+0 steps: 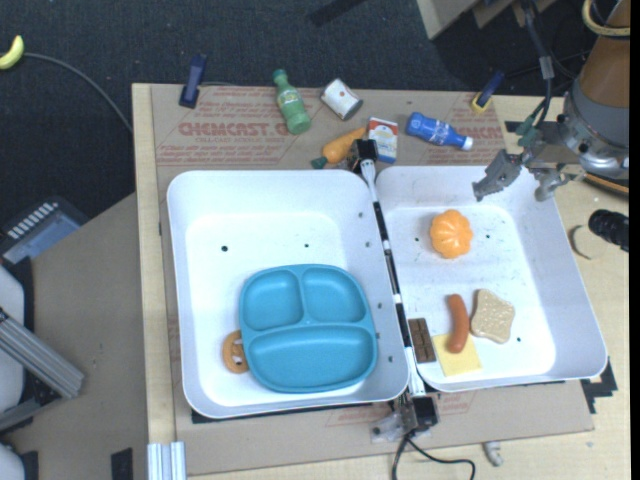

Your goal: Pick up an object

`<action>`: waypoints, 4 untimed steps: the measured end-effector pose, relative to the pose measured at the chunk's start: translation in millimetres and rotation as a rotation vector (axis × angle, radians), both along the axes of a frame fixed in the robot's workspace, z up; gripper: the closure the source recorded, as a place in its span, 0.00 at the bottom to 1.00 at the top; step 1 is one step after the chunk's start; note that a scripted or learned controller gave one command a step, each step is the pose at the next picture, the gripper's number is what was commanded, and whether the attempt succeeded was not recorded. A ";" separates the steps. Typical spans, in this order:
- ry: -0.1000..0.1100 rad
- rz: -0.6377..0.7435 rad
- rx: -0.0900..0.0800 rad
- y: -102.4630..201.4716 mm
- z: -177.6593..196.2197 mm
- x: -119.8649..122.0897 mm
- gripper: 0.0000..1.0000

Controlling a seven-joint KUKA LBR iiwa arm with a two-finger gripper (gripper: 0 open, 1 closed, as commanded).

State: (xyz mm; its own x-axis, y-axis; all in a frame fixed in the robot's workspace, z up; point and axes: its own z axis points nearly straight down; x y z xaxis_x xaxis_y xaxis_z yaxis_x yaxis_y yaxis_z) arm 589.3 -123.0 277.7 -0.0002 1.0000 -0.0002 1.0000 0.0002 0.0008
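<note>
Two grey fingers of the hand stand spread apart above the far right corner of the right bin, and we see nothing between them. Nearest the hand, on that bin's floor, sits a small orange pumpkin, apart from the fingers. Further toward the near edge we find a sausage lying just beside a slice of bread, with a yellow cheese slice under the sausage's near end and a brown chocolate bar by the bin's left wall. In the left bin a blue divided plate lies, with a pretzel tucked against its left edge. Beyond the bins, on the bench, we see a green bottle, a blue bottle, a small can and a carrot.
</note>
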 end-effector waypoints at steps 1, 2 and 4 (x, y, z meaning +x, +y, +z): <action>0.003 -0.001 0.001 -6.0 -122.2 9.7 0.00; 0.004 0.001 0.001 18.8 -192.4 37.2 0.00; -0.001 0.001 0.001 61.2 -92.2 4.7 1.00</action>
